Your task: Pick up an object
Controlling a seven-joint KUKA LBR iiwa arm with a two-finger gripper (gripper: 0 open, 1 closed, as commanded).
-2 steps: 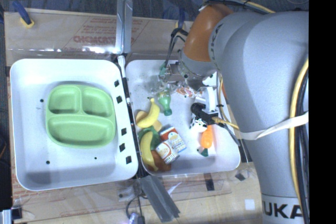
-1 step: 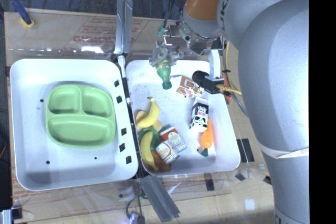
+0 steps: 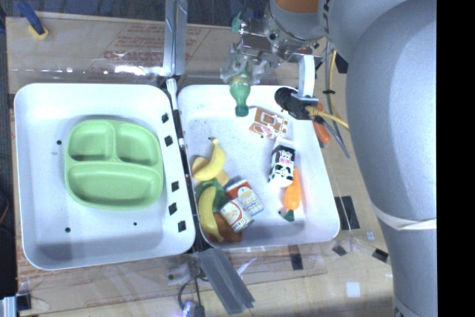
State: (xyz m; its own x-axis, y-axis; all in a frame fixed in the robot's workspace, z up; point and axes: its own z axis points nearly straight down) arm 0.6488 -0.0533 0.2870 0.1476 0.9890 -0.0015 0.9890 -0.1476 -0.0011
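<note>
Gripper (image 3: 245,70) looks pinched on green bottle (image 3: 241,96), top part hidden & blurry. Bottle hangs upright, long way 12-6, over right bin (image 3: 326,226).

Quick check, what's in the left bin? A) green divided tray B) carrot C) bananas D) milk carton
A: the green divided tray lies alone in the left bin; the bananas, cow-print carton and carrot all lie in the right bin.
</note>
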